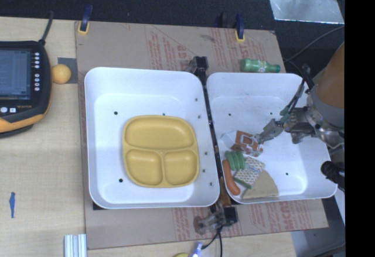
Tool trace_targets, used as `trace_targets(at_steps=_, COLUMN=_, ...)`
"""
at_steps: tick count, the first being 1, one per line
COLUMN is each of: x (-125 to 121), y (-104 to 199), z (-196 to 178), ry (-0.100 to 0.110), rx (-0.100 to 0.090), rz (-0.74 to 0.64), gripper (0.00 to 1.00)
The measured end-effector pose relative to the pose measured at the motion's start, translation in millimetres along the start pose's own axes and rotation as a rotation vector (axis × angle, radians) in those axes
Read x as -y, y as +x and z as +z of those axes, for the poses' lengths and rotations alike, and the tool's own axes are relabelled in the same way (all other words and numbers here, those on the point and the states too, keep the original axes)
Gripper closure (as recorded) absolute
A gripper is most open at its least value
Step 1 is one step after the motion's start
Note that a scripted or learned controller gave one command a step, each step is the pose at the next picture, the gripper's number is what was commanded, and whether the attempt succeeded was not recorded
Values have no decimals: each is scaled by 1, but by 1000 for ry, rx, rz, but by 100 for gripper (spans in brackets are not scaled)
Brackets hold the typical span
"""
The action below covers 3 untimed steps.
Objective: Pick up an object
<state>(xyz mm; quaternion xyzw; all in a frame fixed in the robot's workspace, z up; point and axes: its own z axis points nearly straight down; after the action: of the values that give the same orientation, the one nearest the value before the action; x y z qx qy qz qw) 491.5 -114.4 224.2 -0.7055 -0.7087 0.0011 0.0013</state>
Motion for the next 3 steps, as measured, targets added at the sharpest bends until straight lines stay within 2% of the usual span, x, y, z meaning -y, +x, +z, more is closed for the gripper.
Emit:
trace_targets(at_steps=1, x=-44, y=20, z=73, ry=2, rx=1, rz=-1, gripper=0)
trace_targets(at_steps=2, x=-58, y=5, z=116, ry=-13, rx=-1, rz=-1, gripper=0)
trace_targets(at_steps=3, x=-64, y=-1, z=121, ry=-17, rx=-6, rz=-5, gripper=0)
